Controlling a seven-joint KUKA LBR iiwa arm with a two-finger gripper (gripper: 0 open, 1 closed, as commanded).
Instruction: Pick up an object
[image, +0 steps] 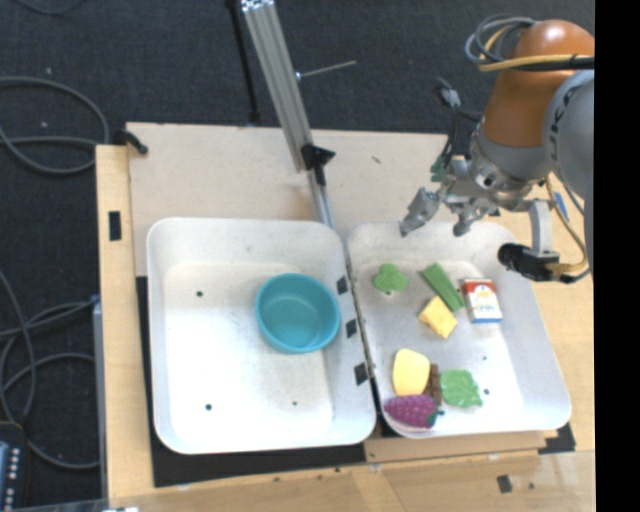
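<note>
Green broccoli piece (390, 279) lies in right bin (540, 400), near its far wall. Pincer (437, 220) hovers above, fingers apart, empty. Suggest: descend straight, centre over piece, then close.

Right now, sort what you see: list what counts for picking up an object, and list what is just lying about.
For the job:
- gripper, open, above the right bin's far edge
- green broccoli piece
- green stick
- yellow wedge
- small box
- yellow block
- purple grapes
- green leafy piece

Lying about:
- blue bowl in the left bin
- metal pole
</note>
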